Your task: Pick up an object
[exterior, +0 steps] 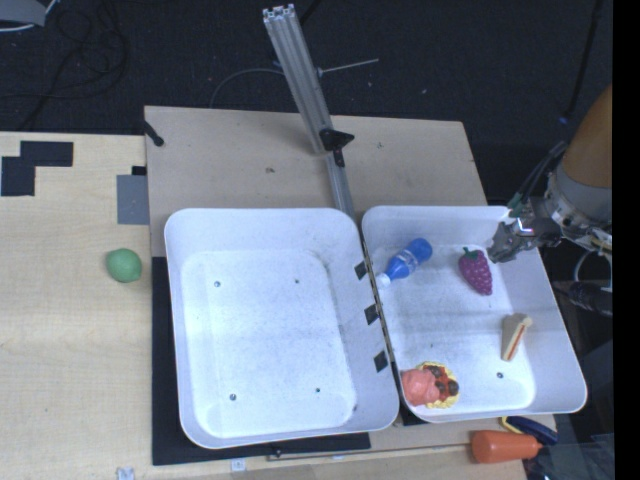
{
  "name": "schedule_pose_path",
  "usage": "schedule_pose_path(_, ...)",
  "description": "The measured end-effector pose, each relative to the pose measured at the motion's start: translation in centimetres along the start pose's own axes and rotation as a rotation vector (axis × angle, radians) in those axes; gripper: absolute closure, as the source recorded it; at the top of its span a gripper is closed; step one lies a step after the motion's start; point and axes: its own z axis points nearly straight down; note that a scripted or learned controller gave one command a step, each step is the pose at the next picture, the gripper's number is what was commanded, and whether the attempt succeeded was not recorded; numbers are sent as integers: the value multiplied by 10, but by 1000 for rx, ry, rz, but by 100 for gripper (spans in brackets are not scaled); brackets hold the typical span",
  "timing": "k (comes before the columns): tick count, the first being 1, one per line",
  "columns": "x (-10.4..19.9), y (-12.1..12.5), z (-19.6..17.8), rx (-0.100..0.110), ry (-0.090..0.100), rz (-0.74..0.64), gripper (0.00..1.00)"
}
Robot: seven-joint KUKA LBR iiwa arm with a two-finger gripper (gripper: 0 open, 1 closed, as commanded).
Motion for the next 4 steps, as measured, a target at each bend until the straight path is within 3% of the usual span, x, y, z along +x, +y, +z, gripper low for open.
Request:
schedule_pose_path(1, 6, -2, -45, 0, 0, 0, 100)
schedule_pose_path(4, 167, 5, -14, 5, 2, -3, 100)
